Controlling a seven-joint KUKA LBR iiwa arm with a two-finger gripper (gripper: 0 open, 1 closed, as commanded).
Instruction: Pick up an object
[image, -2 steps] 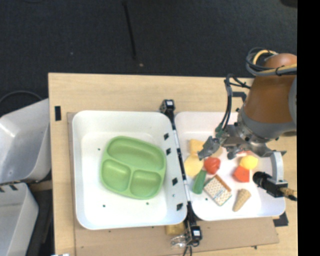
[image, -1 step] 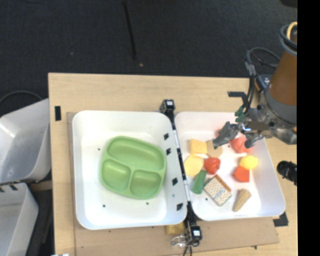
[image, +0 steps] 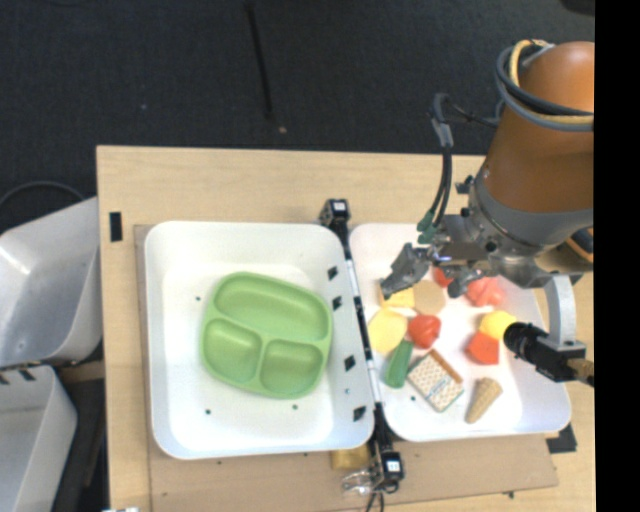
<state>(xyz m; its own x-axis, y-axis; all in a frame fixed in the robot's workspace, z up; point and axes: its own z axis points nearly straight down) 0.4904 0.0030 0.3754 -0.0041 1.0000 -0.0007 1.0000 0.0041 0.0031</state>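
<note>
Above the right bin (image: 545, 415), the gripper (image: 432, 268) hovers over a heap of toy food (image: 430, 345) (cracker, cone, red and yellow pieces), its grip impossible to judge; a green divided plate (image: 266, 335) lies in the left bin (image: 180, 420).

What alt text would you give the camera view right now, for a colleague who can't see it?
The grey-and-orange arm's gripper hangs over the right bin, above a cluster of small toy foods. The left bin holds a green divided plate.

Arm (image: 540, 150) reaches in from right, gripper (image: 432, 272) low, wrist bent down.
</note>
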